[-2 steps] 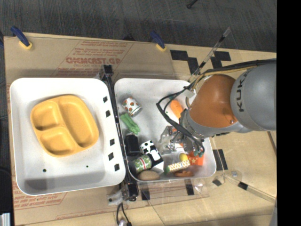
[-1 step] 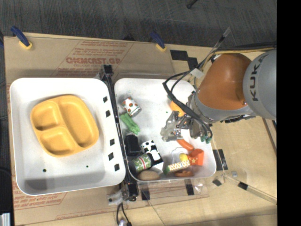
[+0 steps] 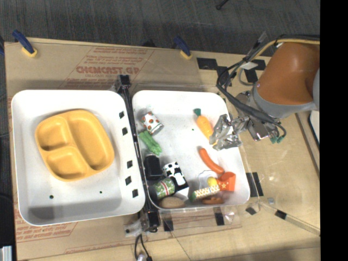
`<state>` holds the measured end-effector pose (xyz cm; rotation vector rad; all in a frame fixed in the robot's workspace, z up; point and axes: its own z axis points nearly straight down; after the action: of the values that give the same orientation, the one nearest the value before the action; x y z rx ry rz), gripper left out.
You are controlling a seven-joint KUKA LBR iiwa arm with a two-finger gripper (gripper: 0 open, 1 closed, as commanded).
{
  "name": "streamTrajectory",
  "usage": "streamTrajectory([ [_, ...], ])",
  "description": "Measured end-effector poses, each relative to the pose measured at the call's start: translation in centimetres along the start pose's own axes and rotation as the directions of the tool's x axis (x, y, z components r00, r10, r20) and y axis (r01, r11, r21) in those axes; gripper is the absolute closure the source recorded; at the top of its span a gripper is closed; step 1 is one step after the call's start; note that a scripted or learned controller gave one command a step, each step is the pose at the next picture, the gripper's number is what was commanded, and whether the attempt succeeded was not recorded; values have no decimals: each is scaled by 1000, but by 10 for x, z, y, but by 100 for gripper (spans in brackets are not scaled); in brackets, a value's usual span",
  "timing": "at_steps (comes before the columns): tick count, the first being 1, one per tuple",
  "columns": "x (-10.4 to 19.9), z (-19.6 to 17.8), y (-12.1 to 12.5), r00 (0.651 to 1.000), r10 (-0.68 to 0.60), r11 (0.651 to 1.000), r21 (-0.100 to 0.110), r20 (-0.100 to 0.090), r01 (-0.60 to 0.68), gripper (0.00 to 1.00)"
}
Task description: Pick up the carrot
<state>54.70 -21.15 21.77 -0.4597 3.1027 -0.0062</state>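
Note:
The carrot (image 3: 204, 125) is orange with a small green top. It lies in the right bin (image 3: 179, 105), in its upper right part, with the green end pointing to the back. My gripper (image 3: 225, 133) hangs just to the right of the carrot, over the bin's right side. It is open, with nothing between its fingers, and it stands apart from the carrot. The grey arm with its orange band (image 3: 285, 75) reaches in from the right.
In the right bin lie a red-orange sausage (image 3: 211, 161), a red fries box (image 3: 224, 181), a small can (image 3: 152, 123), a green vegetable (image 3: 150, 143), a black-and-white cow toy (image 3: 175, 173) and a green can (image 3: 163, 188). The left bin (image 3: 32, 200) bears a yellow divided plate (image 3: 74, 143).

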Motion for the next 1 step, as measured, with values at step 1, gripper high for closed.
streamTrajectory([
  [1, 7, 121, 43, 997, -79, 997, -15, -11, 79, 100],
])
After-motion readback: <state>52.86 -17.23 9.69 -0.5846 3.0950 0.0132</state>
